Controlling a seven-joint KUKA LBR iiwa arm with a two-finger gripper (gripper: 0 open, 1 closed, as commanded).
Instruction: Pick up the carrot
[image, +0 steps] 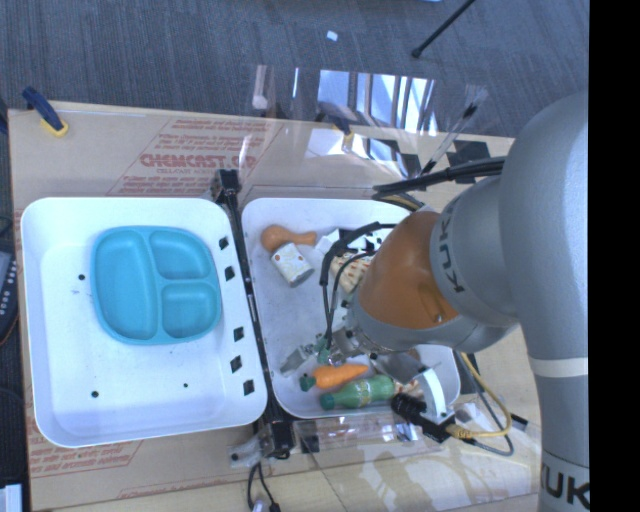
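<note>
Carrot (340, 376) lies on the floor of the right bin (262, 300), near its front wall, touching a green bottle (362, 392) in front of it. The gripper (335, 350) is low just behind the carrot, but the arm's orange band (400, 285) hides it, so I cannot tell its state. Judging from this, lifting is not yet done. Farther back lie a white block (291, 265) and an orange-brown object (285, 238).

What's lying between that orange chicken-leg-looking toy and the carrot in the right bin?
In the camera view, a small white cube sits just below the drumstick toy. From there to the carrot is bare white bin floor.
</note>
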